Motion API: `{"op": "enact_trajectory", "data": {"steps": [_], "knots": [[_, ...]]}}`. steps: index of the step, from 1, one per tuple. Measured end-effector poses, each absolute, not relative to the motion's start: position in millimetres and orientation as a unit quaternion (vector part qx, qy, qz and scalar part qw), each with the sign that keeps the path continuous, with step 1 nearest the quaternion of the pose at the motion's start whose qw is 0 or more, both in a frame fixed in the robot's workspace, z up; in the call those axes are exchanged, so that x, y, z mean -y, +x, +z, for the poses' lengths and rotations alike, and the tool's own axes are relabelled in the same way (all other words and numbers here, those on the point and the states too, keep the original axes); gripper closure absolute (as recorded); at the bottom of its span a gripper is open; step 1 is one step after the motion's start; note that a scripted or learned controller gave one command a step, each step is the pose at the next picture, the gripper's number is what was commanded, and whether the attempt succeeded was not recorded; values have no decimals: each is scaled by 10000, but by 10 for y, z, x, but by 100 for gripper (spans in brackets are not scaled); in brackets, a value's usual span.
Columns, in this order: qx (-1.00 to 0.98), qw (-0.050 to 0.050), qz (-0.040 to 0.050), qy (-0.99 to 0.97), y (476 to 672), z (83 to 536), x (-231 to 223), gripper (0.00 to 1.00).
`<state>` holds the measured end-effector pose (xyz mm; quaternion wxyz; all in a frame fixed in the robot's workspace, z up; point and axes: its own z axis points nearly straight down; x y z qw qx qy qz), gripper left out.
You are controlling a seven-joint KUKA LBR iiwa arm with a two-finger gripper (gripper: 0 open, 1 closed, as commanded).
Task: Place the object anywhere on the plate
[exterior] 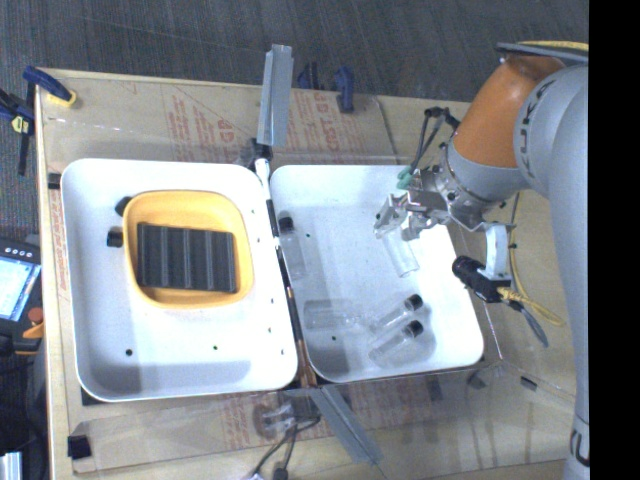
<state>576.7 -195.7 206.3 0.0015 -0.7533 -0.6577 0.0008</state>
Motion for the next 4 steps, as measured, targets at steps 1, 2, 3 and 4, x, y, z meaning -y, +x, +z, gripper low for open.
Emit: {"op": "enact_trajectory", "data": {"steps": [1,2,3,4], "knots": [[7389,26,13,-6738,5937,2037,1320,100],[7875,8,9,-6163,6201,2151,486,100],[8515,20,12,-5244,6310,1946,271,100],[9009,24,12,-4340,6172,2154,135,100]]}}
